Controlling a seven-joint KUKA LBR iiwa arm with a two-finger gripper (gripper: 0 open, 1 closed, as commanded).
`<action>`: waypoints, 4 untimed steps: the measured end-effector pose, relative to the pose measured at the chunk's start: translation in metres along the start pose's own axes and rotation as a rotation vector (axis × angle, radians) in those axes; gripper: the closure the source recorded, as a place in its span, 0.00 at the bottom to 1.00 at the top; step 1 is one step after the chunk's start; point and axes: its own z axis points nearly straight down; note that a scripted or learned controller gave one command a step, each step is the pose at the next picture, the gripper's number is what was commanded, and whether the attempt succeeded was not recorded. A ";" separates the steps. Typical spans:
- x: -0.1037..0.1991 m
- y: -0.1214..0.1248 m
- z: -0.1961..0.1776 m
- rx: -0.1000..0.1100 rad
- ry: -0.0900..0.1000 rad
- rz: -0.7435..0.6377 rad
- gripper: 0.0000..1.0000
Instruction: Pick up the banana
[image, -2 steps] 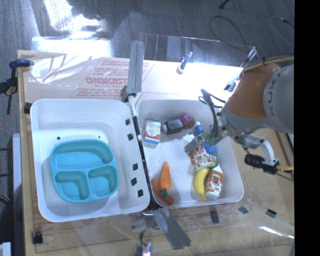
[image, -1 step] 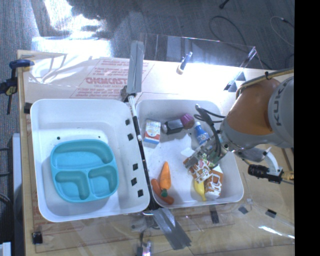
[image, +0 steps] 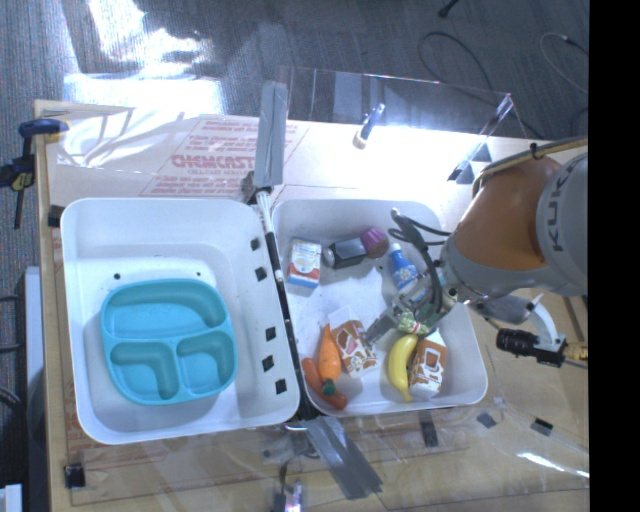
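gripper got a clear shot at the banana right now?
Probably yes. The gripper sits just above the banana's top end in the right bin. A snack packet touches its right side and may crowd one finger.

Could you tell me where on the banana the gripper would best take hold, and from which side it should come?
Probably mid-body on the banana, from above. It lies nearly lengthwise toward the right bin's near wall, so the fingers should close across its narrow width. A carton presses against its right side, leaving little room there; the left side looks freer. The gripper hovers near its upper end.
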 end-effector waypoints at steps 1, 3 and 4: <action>0.008 0.022 -0.081 -0.003 -0.005 -0.152 0.00; 0.017 -0.030 -0.040 -0.002 -0.004 -0.136 0.00; 0.012 -0.021 0.073 -0.002 -0.003 -0.114 0.00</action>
